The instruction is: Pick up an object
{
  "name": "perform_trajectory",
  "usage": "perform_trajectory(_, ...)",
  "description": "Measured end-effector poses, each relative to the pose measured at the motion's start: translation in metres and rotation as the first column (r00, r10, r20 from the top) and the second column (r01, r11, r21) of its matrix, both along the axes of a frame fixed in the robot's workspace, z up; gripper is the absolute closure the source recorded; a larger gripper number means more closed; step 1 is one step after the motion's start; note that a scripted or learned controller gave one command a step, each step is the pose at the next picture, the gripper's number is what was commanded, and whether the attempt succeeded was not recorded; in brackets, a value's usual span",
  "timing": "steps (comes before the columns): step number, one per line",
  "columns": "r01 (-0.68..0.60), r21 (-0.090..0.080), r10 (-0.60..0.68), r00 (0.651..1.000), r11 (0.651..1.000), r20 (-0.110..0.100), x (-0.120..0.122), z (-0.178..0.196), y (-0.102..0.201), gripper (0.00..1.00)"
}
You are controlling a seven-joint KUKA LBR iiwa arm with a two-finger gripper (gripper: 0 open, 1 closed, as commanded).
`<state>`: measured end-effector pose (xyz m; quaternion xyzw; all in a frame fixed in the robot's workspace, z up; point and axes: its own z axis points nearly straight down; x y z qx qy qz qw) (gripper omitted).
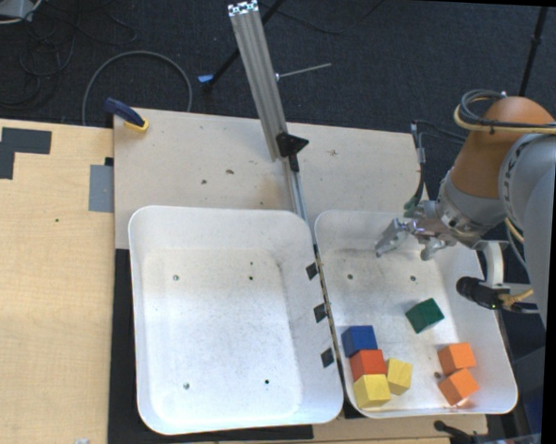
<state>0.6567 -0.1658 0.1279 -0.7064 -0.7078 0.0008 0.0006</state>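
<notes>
The end effector (409,239) hovers with fingers spread and nothing between them, upper part of the right bin (504,371); the green block (424,315) lies below it, apart

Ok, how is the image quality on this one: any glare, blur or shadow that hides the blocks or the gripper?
Camera view: lighting is even and soft; the blocks, such as the green block and blue block, are sharp with faint shadows. The right bin and left bin are bright white but not blown out. The gripper is small and slightly soft, so I cannot tell its state.
</notes>
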Motion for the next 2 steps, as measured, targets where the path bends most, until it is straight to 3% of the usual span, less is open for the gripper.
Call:
perform_trajectory(1, 0.0, -0.001, 0.0, 1.0, 1.0, 0.01, 0.003, 0.131, 0.007, 0.0)
perform_trajectory(2, 0.004, 0.003, -0.004, 1.0, 1.0, -0.008, -0.079, 0.095, 0.035, 0.0)
